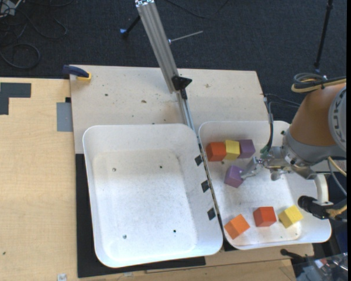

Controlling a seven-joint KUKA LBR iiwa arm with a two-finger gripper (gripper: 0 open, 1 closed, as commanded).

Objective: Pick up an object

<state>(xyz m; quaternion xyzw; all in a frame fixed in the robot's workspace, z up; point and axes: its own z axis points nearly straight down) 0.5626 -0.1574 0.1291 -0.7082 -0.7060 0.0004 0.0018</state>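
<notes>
Pincer (250,172) low in right white shallow plastic bin (316,234), reaching in from view's right. The small purple cube (234,176) sits tilted right at the pincer tips, on their left in view, touching or nearly so. Can't tell if the pincer is spread or pressed together, nor if the cube is actually between the tips; the grey metal blurs into the bin floor.

Key relation: cube lies directly ahead of the tips along the arm's reach line, away from the orange-banded wrist (316,119).

Cube stands apart from the row of red-orange block (216,151), yellow block (232,148) and second purple block (246,147) just above it. So, judging, there is room around it for a pinch.
</notes>
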